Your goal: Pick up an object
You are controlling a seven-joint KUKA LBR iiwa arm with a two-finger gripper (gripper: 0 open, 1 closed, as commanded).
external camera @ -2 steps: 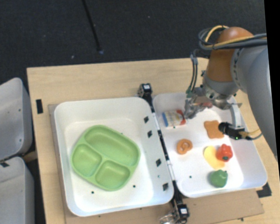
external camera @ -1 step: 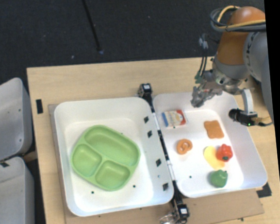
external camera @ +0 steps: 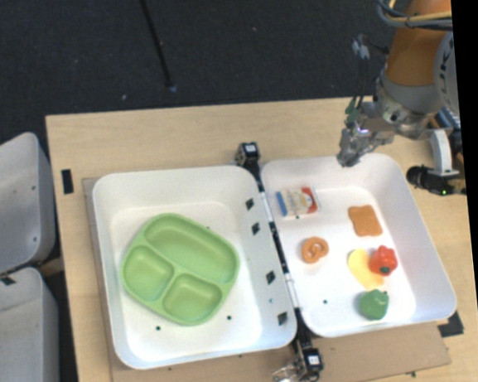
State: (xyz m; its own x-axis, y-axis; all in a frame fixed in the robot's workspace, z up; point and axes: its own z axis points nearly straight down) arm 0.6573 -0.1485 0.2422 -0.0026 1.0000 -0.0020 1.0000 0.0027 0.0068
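Observation:
The right bin (external camera: 404, 181) holds several small objects: a blue, white and red packet (external camera: 296, 201), a tan bread slice (external camera: 364, 221), a small orange pretzel (external camera: 314, 249), a yellow piece (external camera: 360, 268) with a red pepper (external camera: 383, 259) against it, and a green pepper (external camera: 372, 304). My gripper (external camera: 351, 153) hangs over the bin's far rim, up and right of the packet and apart from every object. Nothing shows between its tips.
The left bin (external camera: 107, 206) holds a green divided plate (external camera: 179, 268). Black clips (external camera: 246, 153) line the seam between the bins. The arm (external camera: 414, 54) reaches in from the upper right. Bare wooden bench (external camera: 176, 133) lies behind the bins.

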